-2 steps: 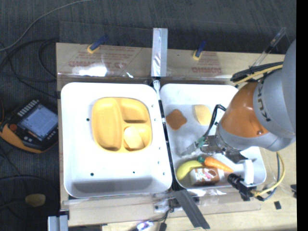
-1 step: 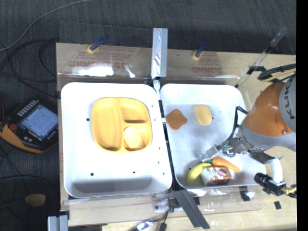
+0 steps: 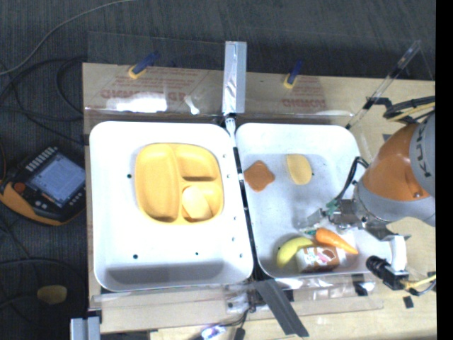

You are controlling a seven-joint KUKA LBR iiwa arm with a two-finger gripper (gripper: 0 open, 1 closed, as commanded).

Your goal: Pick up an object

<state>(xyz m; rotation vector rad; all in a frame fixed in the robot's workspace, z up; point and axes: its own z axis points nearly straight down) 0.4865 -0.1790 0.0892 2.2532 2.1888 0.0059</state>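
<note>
The right bin (image 3: 333, 137) holds an orange-brown flat piece (image 3: 259, 176), a pale yellow piece (image 3: 299, 168), a yellow banana (image 3: 291, 249), an orange carrot (image 3: 335, 239) and a brown-and-red packet (image 3: 320, 259). The last three lie bunched at the bin's front right. My gripper (image 3: 338, 212) hangs low over the right side of this bin, just above the carrot's far edge. The arm's orange band (image 3: 396, 170) rises behind it.
The left bin (image 3: 113, 190) carries a yellow divided tray (image 3: 177, 181) with a pale round piece (image 3: 197, 204) in one compartment. A handheld pendant (image 3: 42, 184) lies on the floor to the left. Clamps and a metal bar sit behind the bins.
</note>
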